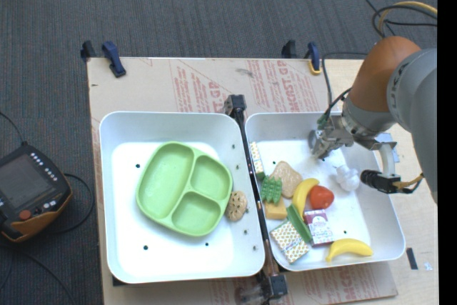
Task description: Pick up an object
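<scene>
Yellow banana [349, 248] seen at right bin [385, 225] front edge, toy food clustered behind. Gripper [325, 144] positioned over bin's far side; grip state not discernible. Green divided plate [184, 189] placed in left bin [118, 153].

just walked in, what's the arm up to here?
The KUKA arm reaches in from the right with its gripper low over the back of the right bin. The toy food lies nearer the front: bananas, a tomato, a cracker and small boxes. Nothing is visibly between its fingers, so no pick yet. The left bin holds a green divided plate with a cookie beside it.
</scene>
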Controlling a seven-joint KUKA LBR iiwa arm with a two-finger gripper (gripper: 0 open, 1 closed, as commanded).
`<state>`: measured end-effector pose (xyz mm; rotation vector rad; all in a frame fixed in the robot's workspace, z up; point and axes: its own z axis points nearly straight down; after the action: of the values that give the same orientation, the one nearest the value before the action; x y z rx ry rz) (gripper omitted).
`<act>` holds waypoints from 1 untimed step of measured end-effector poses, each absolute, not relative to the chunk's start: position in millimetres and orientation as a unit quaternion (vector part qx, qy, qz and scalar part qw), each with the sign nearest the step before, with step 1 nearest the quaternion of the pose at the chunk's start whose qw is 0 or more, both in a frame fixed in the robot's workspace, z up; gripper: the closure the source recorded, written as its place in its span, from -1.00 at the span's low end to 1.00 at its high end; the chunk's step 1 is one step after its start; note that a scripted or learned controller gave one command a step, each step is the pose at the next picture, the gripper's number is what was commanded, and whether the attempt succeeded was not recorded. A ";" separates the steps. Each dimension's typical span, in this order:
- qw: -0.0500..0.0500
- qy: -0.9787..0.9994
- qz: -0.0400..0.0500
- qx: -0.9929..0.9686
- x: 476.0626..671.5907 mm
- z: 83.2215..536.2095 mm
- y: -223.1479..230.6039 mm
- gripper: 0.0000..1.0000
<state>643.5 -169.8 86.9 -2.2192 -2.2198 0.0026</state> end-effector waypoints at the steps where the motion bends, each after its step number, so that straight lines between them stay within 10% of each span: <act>1: 0.002 -0.708 0.001 -0.706 643.8 87.2 -108.7 1.00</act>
<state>643.8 -108.7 87.2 -2.2152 -2.2222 0.0019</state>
